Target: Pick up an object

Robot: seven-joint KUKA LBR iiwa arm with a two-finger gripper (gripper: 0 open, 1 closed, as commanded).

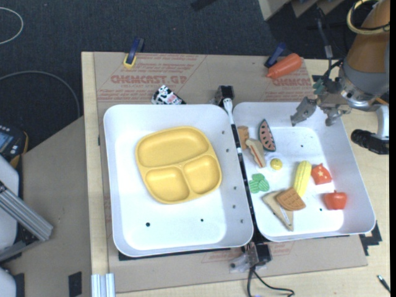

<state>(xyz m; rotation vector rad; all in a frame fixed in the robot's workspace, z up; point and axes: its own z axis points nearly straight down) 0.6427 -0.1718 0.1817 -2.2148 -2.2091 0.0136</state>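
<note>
Several toy foods, among them a ridged yellow corn cob (302, 176), lie below the open, empty hand (316, 114).

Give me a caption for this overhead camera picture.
Robot gripper open above the right bin of toy food; a yellow divided plate sits in the left bin.

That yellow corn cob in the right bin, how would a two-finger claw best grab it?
Probably from straight above, fingers closing across the middle of the corn cob. It lies flat, long and narrow, so its short width suits the gripper. The cracker touches its lower end, so the upper half has freer sides.
</note>
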